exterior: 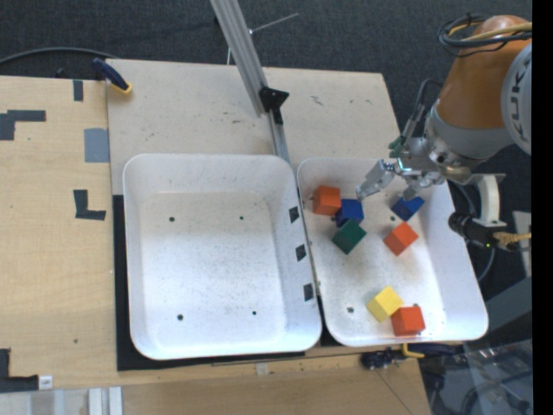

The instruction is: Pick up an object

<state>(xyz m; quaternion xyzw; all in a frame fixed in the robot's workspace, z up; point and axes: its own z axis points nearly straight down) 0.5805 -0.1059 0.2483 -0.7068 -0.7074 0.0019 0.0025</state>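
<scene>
Several small blocks lie in the right bin. An orange block, a blue block and a green block cluster at its upper left. A second blue block and an orange-red block sit further right. A yellow block and a red block rest near the front. My gripper hovers over the bin's upper part, between the cluster and the second blue block. It is open, with nothing between its fingers.
The left bin holds no blocks. A slanted metal post rises behind the bins, ending at their shared wall. Cables and a bracket sit just right of the right bin.
</scene>
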